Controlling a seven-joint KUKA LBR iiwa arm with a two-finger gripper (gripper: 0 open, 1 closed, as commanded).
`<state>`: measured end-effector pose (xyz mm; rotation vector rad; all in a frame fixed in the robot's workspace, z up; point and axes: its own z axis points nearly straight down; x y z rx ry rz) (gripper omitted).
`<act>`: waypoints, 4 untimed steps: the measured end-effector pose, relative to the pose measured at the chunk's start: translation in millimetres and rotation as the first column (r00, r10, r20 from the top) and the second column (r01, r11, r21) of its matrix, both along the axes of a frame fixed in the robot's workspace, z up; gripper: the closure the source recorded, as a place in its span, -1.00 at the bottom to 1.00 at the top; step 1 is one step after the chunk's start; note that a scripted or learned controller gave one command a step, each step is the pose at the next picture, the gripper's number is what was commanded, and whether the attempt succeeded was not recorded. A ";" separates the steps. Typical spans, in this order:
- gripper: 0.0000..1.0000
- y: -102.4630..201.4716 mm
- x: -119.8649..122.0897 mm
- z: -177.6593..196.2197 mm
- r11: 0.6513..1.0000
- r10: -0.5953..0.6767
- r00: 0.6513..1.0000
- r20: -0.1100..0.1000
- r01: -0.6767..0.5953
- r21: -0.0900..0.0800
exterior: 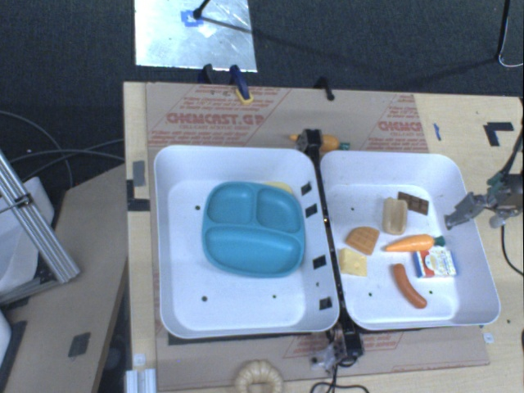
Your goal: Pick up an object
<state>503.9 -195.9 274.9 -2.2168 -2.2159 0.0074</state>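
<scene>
The right bin (pixel 471 219) holds a small spread of toy food. A carrot (pixel 411 242) lies on its side near the bin's middle, orange along its length with a dark green tip pointing toward 3 o'clock. Just below that tip sits a small carton (pixel 435 263), white with red and blue print. A reddish-orange sausage (pixel 408 286) lies slanted at the carton's 7 o'clock, near the front of the bin. At the carrot's 9 o'clock is a golden-brown pastry (pixel 363 239), and a pale yellow wedge of cheese (pixel 354 262) lies just beneath it. A tan bread roll (pixel 395 215) stands at the carrot's 11 o'clock, with a dark brown chocolate bar (pixel 413 203) just beside it toward 1 o'clock. The pincer (pixel 455 215) hangs over the bin's right rim, its grey fingers pointing toward 8 o'clock with nothing between them; whether they are spread or pressed together cannot be told. The carrot lies apart from it at its 8 o'clock, the carton at its 7 o'clock. In the left bin (pixel 176 236) rests a blue divided plate (pixel 254 228) with a bit of something yellow (pixel 281 187) peeking out at its 1 o'clock edge.
</scene>
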 end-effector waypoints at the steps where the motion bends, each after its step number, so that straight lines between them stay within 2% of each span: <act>1: -1.00 0.7 2.1 5.4 1.000 0.004 1.000 0.010 -0.004 -0.003; 4: -1.00 4.8 -7.4 -159.1 1.000 0.001 1.000 0.005 -0.001 0.000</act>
